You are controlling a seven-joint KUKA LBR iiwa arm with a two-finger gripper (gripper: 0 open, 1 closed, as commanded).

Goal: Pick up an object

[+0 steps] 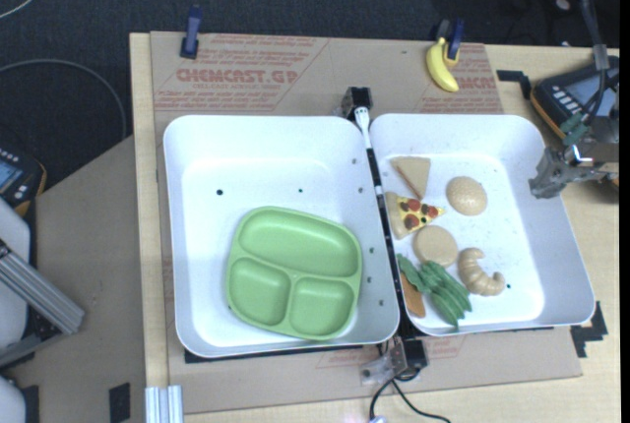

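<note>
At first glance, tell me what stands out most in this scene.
The green tray in the left bin grabs the eye first, a big three-compartment plate lying alone there. Next comes the cluster of toy food in the right bin: a pizza slice, a croissant and green beans among others. A yellow banana lies outside the bins on the board above, and the end effector sits at the right bin's right rim.
</note>
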